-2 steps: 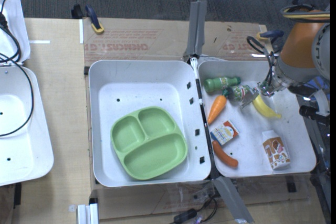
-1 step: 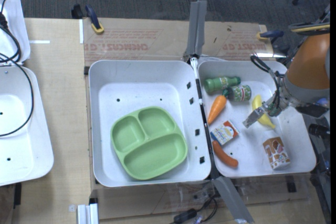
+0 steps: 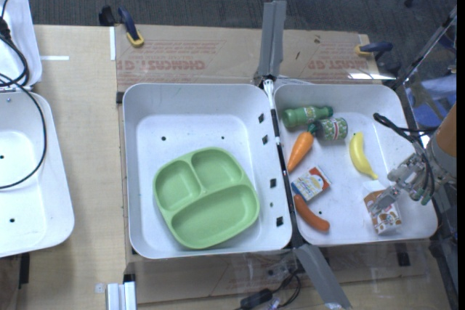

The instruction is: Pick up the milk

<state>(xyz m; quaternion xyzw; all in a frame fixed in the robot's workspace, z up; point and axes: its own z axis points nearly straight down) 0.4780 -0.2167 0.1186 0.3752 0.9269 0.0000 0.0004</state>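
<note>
Camera view: my gripper (image 3: 392,194), fingers spread, hangs at the right bin's (image 3: 341,237) four o'clock corner, touching the milk (image 3: 385,214) carton lying just beneath it.

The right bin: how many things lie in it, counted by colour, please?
Right bin, by main colour:
Green: 2, a bottle and a can
Orange: 2, a carrot and a sausage-like piece
Yellow: 1, a banana
White-and-orange cartons: 2, one in the middle, one by the gripper
Total: 7
</note>
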